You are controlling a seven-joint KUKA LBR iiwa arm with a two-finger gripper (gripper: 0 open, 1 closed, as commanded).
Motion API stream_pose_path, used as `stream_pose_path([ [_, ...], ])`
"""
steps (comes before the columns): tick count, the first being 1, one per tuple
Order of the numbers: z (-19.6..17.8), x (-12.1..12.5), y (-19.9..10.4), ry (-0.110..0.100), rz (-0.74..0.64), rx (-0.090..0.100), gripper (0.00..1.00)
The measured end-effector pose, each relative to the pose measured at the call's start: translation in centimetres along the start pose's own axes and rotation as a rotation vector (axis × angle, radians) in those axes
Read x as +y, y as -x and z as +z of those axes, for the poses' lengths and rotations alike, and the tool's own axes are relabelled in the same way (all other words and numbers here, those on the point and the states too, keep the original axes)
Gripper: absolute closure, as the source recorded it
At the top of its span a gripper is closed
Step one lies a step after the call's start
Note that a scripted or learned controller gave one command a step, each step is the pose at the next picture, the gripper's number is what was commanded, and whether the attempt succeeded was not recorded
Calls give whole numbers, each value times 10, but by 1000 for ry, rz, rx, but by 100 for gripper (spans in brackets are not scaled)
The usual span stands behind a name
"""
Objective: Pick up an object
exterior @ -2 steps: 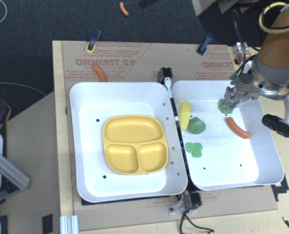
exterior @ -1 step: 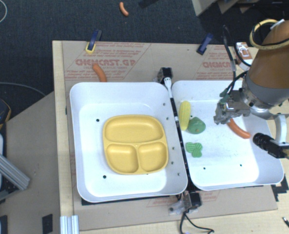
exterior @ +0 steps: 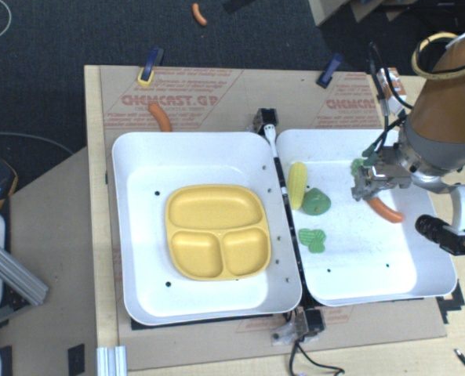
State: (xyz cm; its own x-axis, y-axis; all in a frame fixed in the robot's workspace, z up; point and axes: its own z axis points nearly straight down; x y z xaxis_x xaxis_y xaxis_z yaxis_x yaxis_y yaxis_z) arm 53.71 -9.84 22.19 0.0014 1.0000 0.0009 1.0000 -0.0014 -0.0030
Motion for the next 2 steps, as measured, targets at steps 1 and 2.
stream_pose_path([
  [1, -13, -3, -8, 6, -3, -1, 100],
  [2, 8, 0, -11, -1, -1, 0, 100],
])
